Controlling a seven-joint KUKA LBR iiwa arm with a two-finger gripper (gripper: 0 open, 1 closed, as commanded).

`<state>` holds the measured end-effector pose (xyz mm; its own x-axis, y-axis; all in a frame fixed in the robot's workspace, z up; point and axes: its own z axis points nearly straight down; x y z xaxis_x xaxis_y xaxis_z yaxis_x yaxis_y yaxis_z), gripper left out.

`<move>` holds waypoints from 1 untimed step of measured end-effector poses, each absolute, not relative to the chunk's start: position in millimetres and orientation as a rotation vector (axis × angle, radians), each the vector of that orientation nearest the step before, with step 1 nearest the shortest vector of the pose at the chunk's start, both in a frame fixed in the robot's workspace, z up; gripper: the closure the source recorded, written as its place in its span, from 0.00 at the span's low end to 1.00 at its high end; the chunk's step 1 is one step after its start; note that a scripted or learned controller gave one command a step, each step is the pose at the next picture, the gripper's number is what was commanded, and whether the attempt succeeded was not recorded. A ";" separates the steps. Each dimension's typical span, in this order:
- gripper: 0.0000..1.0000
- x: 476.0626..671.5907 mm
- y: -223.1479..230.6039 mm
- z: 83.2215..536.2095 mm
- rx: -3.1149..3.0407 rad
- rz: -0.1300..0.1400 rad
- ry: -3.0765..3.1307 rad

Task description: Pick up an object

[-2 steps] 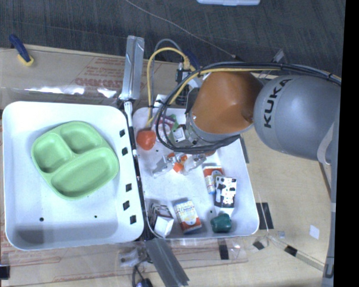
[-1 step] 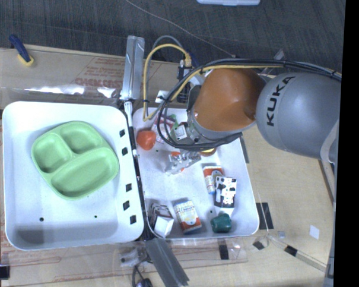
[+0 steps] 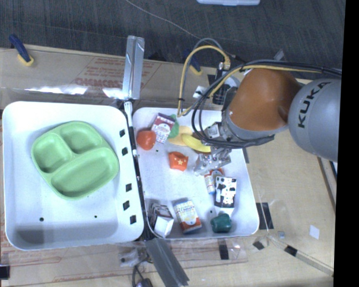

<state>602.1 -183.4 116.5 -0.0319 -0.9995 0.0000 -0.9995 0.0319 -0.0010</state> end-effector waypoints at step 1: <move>1.00 588.2 -200.8 121.0 -2.691 0.001 1.615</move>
